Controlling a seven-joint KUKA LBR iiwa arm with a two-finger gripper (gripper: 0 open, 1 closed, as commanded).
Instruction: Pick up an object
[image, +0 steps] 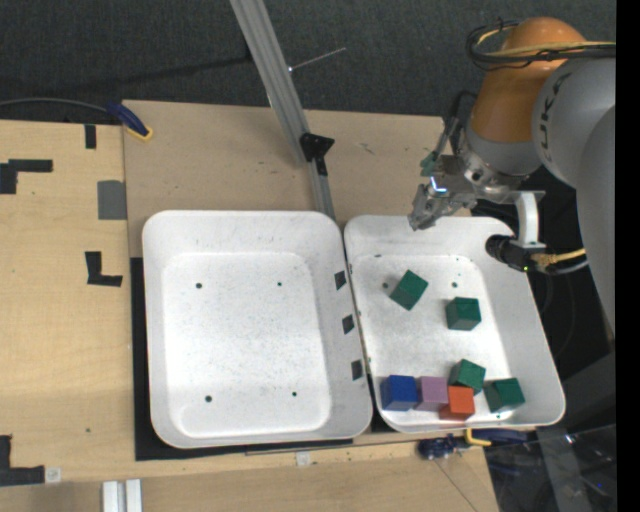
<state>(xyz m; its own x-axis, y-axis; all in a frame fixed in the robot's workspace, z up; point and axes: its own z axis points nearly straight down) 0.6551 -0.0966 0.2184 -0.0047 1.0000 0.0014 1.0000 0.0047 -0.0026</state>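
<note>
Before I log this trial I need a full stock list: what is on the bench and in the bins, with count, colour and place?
White bins: 2, side by side; left bin, right bin.
Green blocks: 4, all in the right bin; one tilted near its middle, one to that one's right, two near the front edge.
Blue block: 1, front left of the right bin.
Purple block: 1, just right of the blue one.
Orange block: 1, just right of the purple one.
Metal pole: 1, grey, slanting behind the bins.
Arm: 1, grey with an orange band, at the right.
Gripper: 1, over the right bin's back edge, with nothing between its fingers.
</note>
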